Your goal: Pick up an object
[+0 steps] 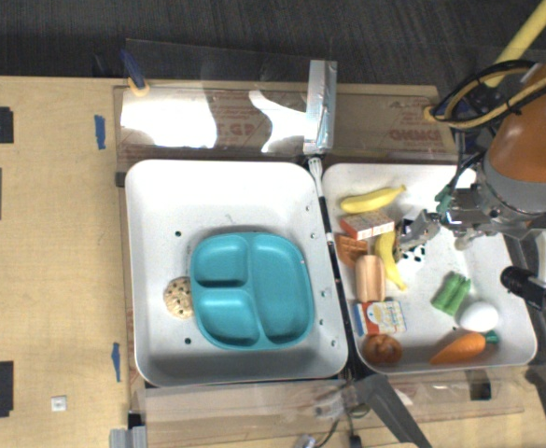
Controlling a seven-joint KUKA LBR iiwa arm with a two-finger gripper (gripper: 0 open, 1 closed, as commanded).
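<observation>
1. Over right bin (525,339), beside banana (372,200) — gripper (420,231) low among toys.
2. Fingers too blurry — cannot tell apart or together.
3. Might bump crowded carrot (459,348), green block (451,293), and grab nothing.

Faint reddish printing runs across the brown cardboard strip (399,124) along the far edge of the bins, but the letters are too blurred to read. A small carton (382,317) in the right bin (520,339) carries a coloured label, also illegible. No other text, number or sign can be made out.
</observation>
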